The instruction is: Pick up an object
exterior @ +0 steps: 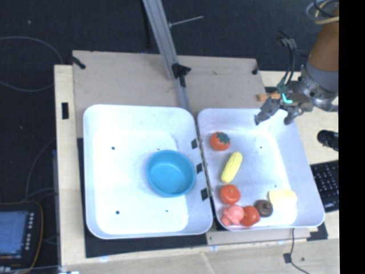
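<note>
Bench (131,79) — two bins, seven objects

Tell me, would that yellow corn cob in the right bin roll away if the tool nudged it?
Probably. The corn cob looks rounded and elongated, lying free on the flat bin floor, so a sideways push would likely roll it. It looks like a stiff toy, probably light. The tool hovers apart from it.
</note>
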`<state>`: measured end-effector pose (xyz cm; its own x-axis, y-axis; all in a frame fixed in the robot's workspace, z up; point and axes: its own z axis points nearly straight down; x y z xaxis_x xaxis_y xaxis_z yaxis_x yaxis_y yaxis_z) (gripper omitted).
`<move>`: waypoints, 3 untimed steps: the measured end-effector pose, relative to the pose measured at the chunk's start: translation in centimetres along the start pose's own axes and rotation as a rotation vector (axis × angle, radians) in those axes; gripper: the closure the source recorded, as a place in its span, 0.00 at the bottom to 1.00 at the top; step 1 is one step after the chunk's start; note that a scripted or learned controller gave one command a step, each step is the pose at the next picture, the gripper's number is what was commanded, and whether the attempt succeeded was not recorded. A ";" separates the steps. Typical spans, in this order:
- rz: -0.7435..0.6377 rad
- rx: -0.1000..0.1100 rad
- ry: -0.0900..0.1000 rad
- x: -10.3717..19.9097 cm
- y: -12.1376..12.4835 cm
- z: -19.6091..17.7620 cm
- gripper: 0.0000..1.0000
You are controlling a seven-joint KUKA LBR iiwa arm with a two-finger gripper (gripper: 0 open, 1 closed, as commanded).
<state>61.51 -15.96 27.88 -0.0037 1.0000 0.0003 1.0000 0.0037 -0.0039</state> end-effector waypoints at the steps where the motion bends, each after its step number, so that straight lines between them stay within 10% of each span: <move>1: -0.001 -0.006 -0.001 0.0 0.1 -0.3 0.00; 3: 0.006 0.000 -0.002 -0.3 -0.6 8.5 0.00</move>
<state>60.88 -16.26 19.42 0.0023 1.0000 -0.0020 1.0000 -0.0023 -0.0034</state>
